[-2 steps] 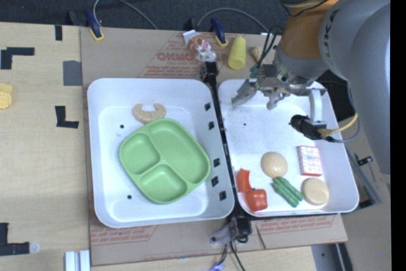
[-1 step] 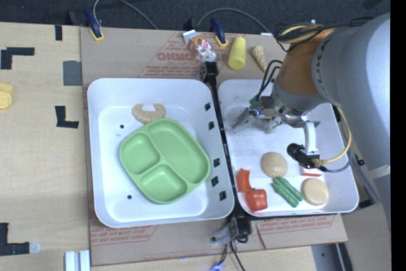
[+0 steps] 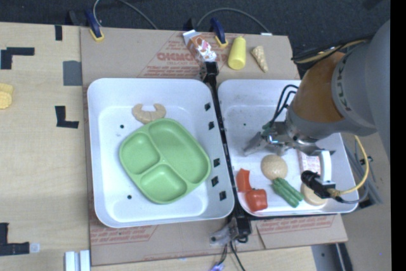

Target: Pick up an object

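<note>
My pincer (image 3: 259,142) hangs low in the right bin (image 3: 254,95), its fingers spread apart and gripping nothing. Just beside it lies a round tan ball (image 3: 274,167), with a green stick (image 3: 287,191) and a red piece (image 3: 252,192) nearby. The left bin (image 3: 101,98) holds a green divided plate (image 3: 164,160).

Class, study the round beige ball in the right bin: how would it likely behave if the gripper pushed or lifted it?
The beige ball looks round and smooth, so a push would probably send it rolling. It lies beside the green stick, which might stop it. The gripper may squeeze it out sideways unless centred.
</note>
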`<state>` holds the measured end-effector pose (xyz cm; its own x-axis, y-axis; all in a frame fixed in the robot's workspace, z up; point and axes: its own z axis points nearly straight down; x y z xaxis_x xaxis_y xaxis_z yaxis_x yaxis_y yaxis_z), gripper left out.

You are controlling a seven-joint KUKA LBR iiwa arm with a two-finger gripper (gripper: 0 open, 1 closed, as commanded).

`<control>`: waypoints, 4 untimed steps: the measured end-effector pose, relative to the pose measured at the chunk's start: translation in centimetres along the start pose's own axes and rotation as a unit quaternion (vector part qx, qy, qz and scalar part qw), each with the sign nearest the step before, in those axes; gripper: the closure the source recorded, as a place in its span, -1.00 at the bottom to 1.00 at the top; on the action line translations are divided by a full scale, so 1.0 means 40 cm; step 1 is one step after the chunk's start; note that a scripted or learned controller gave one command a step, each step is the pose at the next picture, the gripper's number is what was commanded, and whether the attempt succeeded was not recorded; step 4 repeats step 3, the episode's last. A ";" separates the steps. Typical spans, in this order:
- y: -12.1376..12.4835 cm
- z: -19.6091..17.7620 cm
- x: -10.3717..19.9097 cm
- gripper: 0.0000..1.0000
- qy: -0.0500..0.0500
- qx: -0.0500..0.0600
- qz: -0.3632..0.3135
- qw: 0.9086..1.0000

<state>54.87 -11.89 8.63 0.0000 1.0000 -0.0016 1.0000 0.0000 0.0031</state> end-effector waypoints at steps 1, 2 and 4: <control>-0.095 -0.001 -0.046 -1.00 0.000 -0.001 0.000 1.000; -0.094 -0.025 -0.046 1.00 -0.001 -0.002 0.000 1.000; -0.030 -0.245 0.163 1.00 0.001 0.002 -0.001 1.000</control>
